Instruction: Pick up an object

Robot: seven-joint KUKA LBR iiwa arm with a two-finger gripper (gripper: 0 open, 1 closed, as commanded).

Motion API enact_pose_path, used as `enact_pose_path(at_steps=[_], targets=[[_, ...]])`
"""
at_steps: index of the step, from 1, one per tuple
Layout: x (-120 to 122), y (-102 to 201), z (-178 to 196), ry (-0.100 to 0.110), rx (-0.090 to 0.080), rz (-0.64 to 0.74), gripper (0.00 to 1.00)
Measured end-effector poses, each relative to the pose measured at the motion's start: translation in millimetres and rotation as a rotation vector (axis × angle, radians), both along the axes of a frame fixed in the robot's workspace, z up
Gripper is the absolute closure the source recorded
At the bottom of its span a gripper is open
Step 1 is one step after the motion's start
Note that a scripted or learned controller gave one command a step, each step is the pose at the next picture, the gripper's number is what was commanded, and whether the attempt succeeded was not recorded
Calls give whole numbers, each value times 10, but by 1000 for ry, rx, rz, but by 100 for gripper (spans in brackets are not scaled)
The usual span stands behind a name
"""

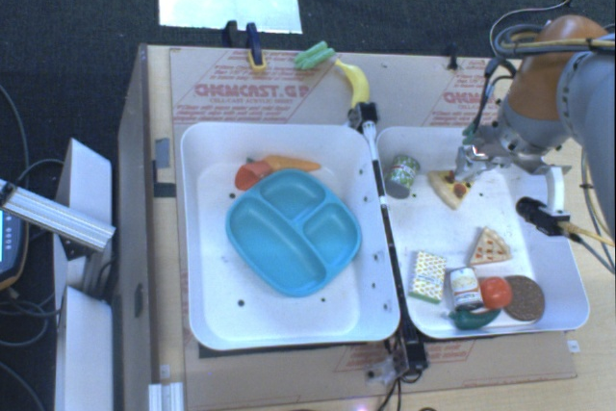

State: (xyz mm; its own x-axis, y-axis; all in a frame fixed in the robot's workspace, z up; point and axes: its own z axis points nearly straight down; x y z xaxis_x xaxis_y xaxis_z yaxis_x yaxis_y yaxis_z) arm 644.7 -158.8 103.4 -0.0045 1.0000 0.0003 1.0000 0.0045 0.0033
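Two white bins, left [207, 236] and right [568, 289], are borne side by side (touching) by the bench [289, 87].

End effector [469, 166] fingertips too small to judge; arm [568, 91] cut off at right edge.

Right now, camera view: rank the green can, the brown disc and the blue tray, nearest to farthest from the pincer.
From the pincer in the right bin's upper part:
1. Green can, right bin's upper left corner, just left of the pincer.
2. Brown disc, right bin's lower right corner.
3. Blue tray, middle of the left bin.
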Motion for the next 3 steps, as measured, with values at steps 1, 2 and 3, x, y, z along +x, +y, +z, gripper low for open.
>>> enact_pose_path(at_steps=[1, 2, 3], targets=[[-338, 460, -96, -21, -9, -2, 100], [-718, 180, 456, 0, -2, -4, 100], [-879, 305, -34, 3, 0, -3, 100]])
